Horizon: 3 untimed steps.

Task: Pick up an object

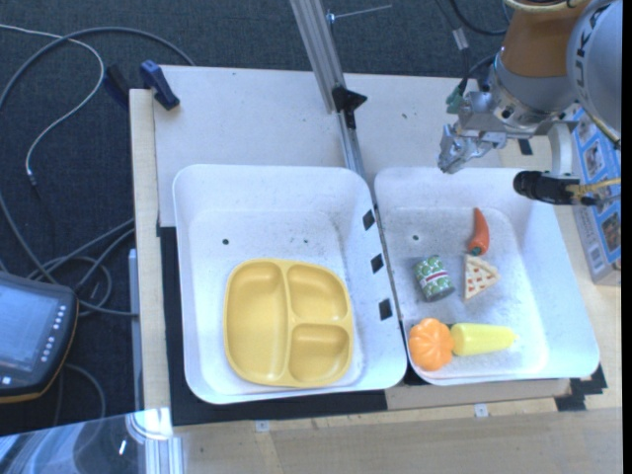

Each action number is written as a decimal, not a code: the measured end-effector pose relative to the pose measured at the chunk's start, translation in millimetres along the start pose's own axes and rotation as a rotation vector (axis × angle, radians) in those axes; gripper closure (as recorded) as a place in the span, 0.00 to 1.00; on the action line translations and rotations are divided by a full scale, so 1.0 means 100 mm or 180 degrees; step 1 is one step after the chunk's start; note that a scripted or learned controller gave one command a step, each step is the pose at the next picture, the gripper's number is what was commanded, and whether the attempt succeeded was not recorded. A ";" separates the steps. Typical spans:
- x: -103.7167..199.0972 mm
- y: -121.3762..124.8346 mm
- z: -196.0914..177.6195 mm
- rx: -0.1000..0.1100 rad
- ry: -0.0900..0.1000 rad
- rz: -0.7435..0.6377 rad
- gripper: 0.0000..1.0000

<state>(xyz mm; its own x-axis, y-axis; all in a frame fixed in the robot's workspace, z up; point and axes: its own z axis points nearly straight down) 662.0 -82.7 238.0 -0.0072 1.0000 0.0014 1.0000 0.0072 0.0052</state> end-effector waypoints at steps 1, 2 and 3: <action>0.54 -0.03 0.10 0.0026 0.0006 0.0002 1.00; 1.00 0.01 0.03 0.0009 0.0002 0.0003 1.00; 1.53 0.05 -0.07 0.0007 0.0004 0.0001 1.00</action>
